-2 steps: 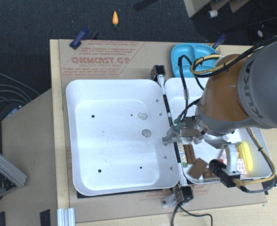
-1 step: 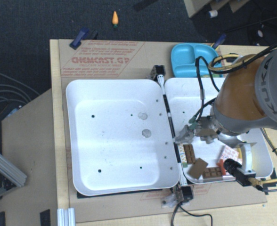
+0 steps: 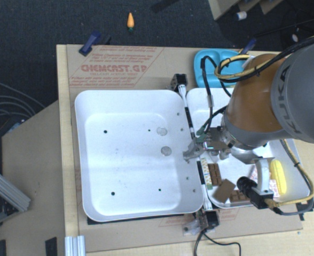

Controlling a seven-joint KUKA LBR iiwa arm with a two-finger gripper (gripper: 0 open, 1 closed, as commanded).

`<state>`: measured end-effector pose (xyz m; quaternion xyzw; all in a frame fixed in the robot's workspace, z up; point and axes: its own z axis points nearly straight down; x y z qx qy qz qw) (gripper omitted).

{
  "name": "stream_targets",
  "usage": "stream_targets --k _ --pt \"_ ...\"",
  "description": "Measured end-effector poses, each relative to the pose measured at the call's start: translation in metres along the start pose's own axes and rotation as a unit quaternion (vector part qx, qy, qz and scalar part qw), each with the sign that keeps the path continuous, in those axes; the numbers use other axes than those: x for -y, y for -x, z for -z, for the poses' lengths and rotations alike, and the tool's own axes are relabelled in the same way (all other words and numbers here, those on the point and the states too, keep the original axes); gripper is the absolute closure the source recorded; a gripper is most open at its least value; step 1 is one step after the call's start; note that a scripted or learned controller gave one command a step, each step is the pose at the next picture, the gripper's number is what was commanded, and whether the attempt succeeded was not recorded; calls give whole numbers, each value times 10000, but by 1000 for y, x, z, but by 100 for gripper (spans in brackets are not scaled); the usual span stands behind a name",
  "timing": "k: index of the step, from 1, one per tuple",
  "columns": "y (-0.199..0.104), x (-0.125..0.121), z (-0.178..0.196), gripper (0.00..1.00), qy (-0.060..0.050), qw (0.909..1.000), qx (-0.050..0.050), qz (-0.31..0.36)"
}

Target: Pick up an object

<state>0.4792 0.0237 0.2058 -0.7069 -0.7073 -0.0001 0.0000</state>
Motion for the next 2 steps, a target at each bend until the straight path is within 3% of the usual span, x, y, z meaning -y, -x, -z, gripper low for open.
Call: stream_targets --k 1,2 --pt "62 0 15 0 2 10000 6 -4" --pt "62 0 24 100 7 10000 7 -4"
